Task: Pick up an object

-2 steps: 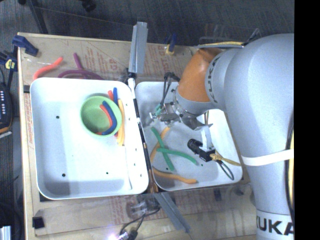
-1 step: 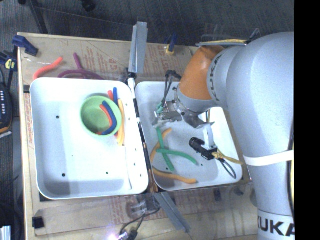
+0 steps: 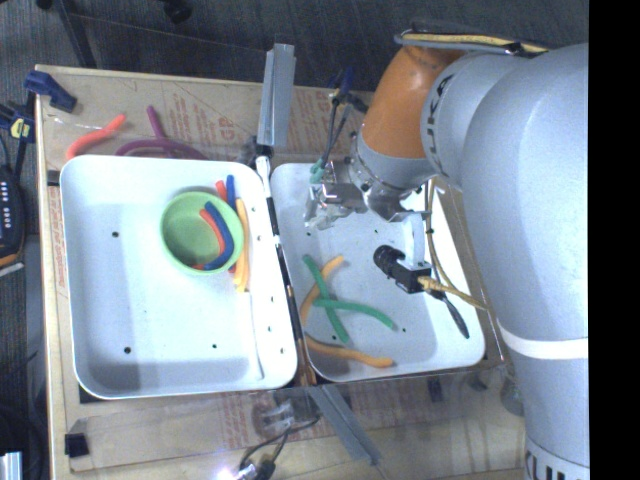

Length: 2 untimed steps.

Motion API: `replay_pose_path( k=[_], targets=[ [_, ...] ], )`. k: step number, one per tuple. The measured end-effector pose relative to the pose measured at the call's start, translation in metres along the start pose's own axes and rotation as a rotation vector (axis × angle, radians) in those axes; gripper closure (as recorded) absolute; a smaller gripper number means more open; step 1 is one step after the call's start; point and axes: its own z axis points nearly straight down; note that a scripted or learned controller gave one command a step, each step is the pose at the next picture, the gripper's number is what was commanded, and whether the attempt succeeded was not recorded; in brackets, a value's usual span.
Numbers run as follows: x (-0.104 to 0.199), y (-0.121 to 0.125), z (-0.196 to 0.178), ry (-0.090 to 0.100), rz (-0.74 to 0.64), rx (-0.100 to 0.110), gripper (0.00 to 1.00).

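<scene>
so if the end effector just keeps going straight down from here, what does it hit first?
Most likely bare floor of the right bin near its far-left corner. The end effector hangs there, clear of the green strips; depth is hard to judge.

smooth white plastic bins (image 3: 150,358); glossy green plastic bowl (image 3: 200,231); raw wood bench (image 3: 200,108); glossy grey arm shell (image 3: 540,188).

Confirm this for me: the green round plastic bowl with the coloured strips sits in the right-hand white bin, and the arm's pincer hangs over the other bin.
Not quite. The camera view shows the green round plastic bowl, with coloured strips in and beside it, in the left-hand shallow white bin. The arm's pincer hangs over the right-hand shallow white bin, so it is over the other bin, as you said.
</scene>
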Motion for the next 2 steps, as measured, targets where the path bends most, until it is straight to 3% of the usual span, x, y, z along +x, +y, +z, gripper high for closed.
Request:
replay_pose_path(
  k=[1,2],
  targets=[
    [0.000,0.000,0.000,0.000,0.000,0.000,0.00],
    [-0.038,-0.044,0.100,-0.002,0.041,0.002,0.00]
  ],
)
